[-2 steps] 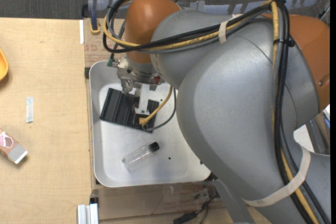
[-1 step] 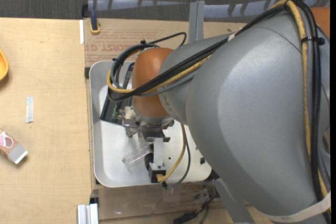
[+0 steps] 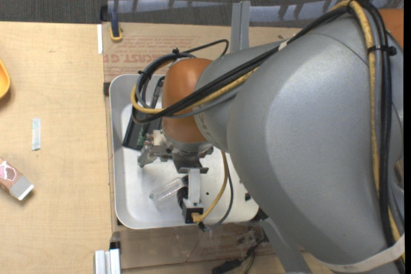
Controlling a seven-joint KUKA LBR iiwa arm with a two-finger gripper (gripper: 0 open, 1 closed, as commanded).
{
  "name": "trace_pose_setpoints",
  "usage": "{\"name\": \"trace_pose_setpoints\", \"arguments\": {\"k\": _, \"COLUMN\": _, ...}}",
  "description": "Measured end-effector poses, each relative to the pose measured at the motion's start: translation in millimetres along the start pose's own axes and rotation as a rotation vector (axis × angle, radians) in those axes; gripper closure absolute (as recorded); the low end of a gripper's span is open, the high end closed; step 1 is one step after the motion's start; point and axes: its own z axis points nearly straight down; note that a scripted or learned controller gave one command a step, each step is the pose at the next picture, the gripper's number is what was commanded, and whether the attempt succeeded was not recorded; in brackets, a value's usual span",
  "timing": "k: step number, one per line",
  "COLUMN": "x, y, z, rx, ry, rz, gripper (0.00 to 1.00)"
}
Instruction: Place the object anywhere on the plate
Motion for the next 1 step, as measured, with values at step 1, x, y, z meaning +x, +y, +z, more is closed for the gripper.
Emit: {"name": "trace_pose_setpoints", "arguments": {"k": 1, "x": -3.6, "y": 92.0, "z": -51.9, "rx": -0.002, "ry": 0.000, "rz": 0.467, "gripper": 0.00}}
